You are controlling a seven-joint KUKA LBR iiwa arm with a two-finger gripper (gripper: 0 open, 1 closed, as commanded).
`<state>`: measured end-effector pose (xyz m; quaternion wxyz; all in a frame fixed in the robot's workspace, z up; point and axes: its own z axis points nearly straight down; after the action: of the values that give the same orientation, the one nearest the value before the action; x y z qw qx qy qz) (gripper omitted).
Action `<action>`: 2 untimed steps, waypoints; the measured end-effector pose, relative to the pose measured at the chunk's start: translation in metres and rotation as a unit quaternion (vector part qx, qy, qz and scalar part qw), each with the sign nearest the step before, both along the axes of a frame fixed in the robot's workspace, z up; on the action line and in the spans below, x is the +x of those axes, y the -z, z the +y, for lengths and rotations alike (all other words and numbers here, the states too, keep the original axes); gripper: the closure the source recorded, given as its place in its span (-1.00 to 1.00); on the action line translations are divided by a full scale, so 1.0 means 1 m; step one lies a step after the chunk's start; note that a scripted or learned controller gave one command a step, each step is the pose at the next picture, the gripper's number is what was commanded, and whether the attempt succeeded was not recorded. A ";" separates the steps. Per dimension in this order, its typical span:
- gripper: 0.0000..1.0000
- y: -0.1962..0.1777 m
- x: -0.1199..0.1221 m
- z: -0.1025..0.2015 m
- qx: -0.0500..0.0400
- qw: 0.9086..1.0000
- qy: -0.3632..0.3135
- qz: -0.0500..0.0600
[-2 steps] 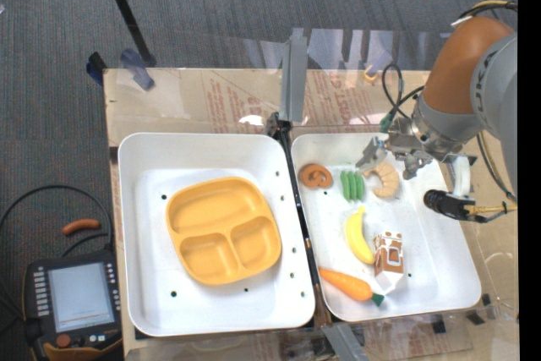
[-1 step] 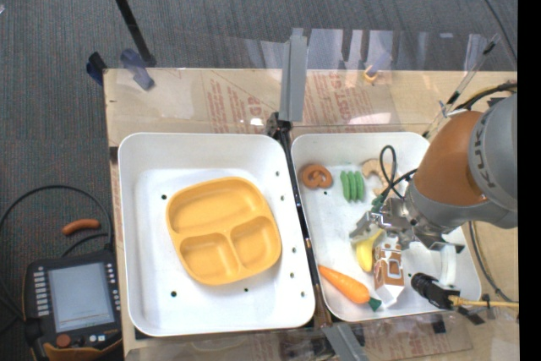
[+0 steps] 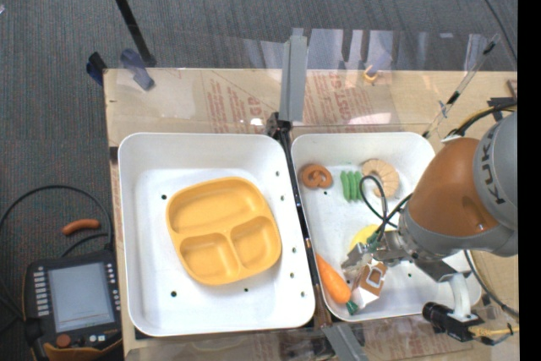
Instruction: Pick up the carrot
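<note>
Two shallow white bins are seen side by side on the bench. The left white bin (image 3: 135,182) holds a yellow-orange plastic tray with three compartments (image 3: 223,229), set near its middle and turned slightly askew.

The orange carrot with a green stem end (image 3: 334,281) is found in the right white bin (image 3: 423,150), at its near left corner, close against the left wall. Its long axis runs diagonally: the narrow orange tip is directed toward the far left, and the thicker end with the green stub is directed toward the near right, where it lies just beside, perhaps touching, a small white and brown carton-like item (image 3: 369,286).

Farther back in the same bin, a brown pretzel-shaped toy (image 3: 315,176) is placed at the far left, a green bean-like piece (image 3: 351,184) just to its right, and a tan round slice (image 3: 381,177) beyond that. A yellow object (image 3: 365,234) is partly covered by the arm's cable.

The grey arm with its orange band (image 3: 448,200) is extended in from the right, and the two-finger gripper (image 3: 365,256) is positioned over the bin just right of the carrot, above the carton. Nothing can be made out between its fingers, and whether they are apart or together cannot be told from this angle.
</note>
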<state>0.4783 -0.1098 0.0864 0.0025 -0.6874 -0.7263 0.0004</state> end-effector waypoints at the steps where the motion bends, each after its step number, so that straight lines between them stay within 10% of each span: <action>1: 1.00 -0.010 0.002 -0.002 0.001 1.000 0.004 -0.002; 2: 1.00 -0.127 -0.002 -0.050 -0.001 0.993 -0.117 -0.001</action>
<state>0.4762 -0.1594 0.2129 0.0012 -0.5973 -0.8020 0.0003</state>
